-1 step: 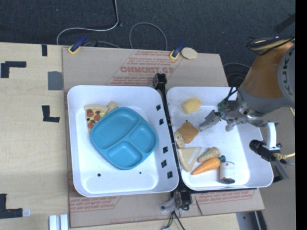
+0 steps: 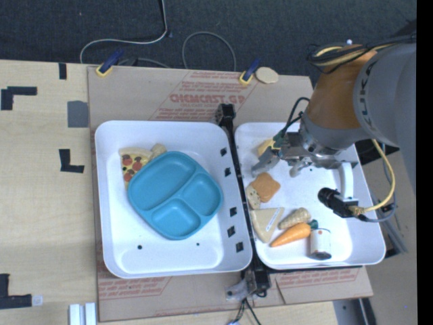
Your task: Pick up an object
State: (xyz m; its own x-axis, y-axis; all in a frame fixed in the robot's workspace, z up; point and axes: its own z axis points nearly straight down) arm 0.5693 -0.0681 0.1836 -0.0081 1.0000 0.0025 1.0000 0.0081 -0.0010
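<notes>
Jaws: spread apart, nothing between them. Left bin [image 2: 108,181] holds a blue tray [image 2: 176,195], pizza slice [image 2: 132,161] at its 10 o'clock. Gripper [image 2: 281,162] hangs over the right bin [image 2: 365,249]; cracker [image 2: 266,187] at its 7 o'clock, carrot [image 2: 292,234] at 6.

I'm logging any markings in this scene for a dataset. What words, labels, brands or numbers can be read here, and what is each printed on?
"CHEMCAST GP": red print on the brown cardboard sheet under the bins, above the left bin; the last letters are hard to make out.
More red print runs in slanted rows over the same sheet, too blurred to read.
Nothing readable on the blue tray, the food items or the arm.
</notes>
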